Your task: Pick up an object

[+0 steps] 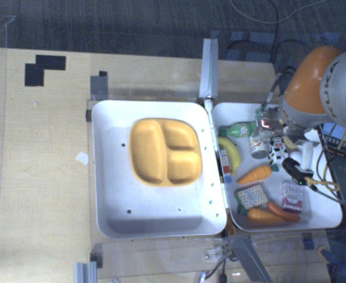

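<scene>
Pale bench, two white bins; the gripper, its opening impossible to tell, hovers right of the banana. Descend squarely over one separate item.

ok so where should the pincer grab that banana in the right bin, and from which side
Probably at the middle of the banana, coming straight down from above. It lies flat and curved along the right bin's left wall, so the fingers should close across its narrow width. The wall side is tight, and a green bottle crowds its upper end; the middle looks clearest.
</scene>
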